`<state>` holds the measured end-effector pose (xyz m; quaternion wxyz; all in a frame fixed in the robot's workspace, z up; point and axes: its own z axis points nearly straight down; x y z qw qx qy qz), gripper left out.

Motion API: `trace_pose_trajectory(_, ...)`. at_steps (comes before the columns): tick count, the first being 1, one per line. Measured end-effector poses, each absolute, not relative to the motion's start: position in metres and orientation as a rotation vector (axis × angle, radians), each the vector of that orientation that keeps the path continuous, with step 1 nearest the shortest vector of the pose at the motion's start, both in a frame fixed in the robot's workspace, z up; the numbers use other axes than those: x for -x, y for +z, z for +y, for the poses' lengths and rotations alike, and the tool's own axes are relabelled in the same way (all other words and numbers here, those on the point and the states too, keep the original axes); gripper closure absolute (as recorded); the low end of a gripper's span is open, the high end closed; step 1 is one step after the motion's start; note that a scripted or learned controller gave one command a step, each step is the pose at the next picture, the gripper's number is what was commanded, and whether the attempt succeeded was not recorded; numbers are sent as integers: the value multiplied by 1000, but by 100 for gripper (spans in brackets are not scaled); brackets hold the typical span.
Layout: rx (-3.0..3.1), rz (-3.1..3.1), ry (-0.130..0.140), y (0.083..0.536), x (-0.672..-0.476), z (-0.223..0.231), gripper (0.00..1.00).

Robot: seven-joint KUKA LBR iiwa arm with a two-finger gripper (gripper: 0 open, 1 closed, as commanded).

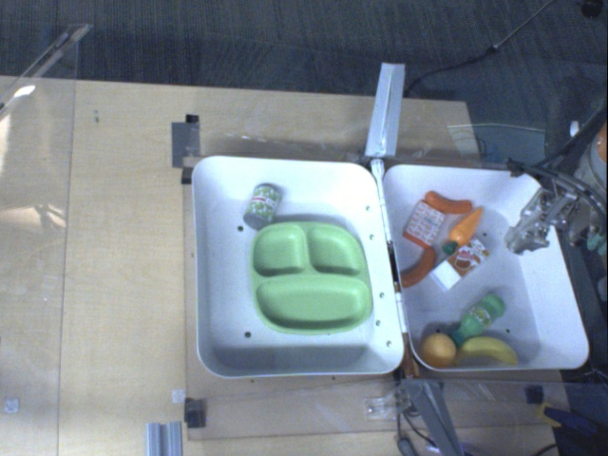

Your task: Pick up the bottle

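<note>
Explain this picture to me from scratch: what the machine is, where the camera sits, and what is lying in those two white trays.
One fixed camera looks down at a slant on a wooden bench carrying two shallow white bins. The machine is a robot arm reaching in from the right edge; its two-finger gripper hangs over the right bin, and nothing shows between its fingers.

The left bin holds a green divided plate and a small can lying beside the plate's far corner.

The right bin holds toy-like food: a green bottle lying near the front, an orange fruit and a banana next to it, plus a sausage, a carrot and some small packets further back.

The bottle is what the arm is meant to pick up; it lies untouched in the bin.
</note>
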<state>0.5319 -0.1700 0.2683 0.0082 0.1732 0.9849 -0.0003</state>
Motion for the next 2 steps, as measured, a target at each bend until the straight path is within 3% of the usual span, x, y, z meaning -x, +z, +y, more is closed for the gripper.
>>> trace_pose_trajectory(1, -542, 3079, -1, 268, -532, -170, 0)
trace_pose_trajectory(2, -302, 3121, 1, 134, -497, -167, 0)
